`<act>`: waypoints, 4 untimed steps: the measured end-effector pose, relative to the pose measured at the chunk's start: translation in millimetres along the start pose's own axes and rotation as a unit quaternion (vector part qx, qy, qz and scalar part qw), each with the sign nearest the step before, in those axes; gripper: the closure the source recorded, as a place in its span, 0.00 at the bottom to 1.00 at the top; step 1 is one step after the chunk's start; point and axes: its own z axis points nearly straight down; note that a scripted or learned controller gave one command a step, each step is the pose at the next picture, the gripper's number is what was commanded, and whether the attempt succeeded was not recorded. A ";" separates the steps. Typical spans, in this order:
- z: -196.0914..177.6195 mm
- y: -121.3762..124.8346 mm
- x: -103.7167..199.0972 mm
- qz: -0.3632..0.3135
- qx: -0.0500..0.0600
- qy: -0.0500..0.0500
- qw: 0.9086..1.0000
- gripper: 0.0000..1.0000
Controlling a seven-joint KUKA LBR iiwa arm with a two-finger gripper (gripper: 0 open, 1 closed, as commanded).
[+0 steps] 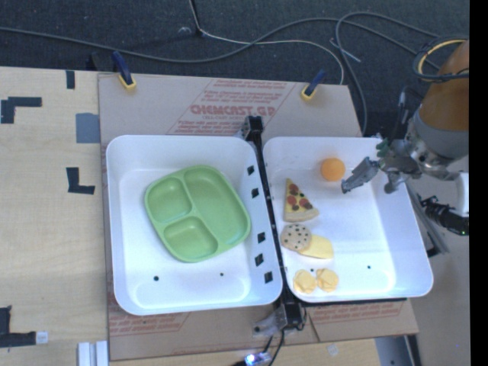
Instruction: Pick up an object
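The right bin holds several toy foods. An orange ball lies near its back. In front of it are a pizza slice, a speckled cookie, a yellow cheese wedge and two pale yellow pieces. My gripper hangs over the bin's right side, just right of the orange ball. It is open with nothing between its fingers. One finger points toward the ball and stops a little short of it.
The left bin holds a green divided plate. A black divider with clips runs between the bins. Cables cross the dark floor behind the bench. The front right of the right bin is bare white.
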 end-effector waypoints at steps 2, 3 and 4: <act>46.2 12.8 -1.8 -0.002 -0.005 -0.001 1.000 0.00; 94.6 9.8 -10.0 -0.002 -0.005 -0.001 1.000 0.00; 142.5 10.8 -10.0 -0.002 -0.008 -0.003 1.000 0.00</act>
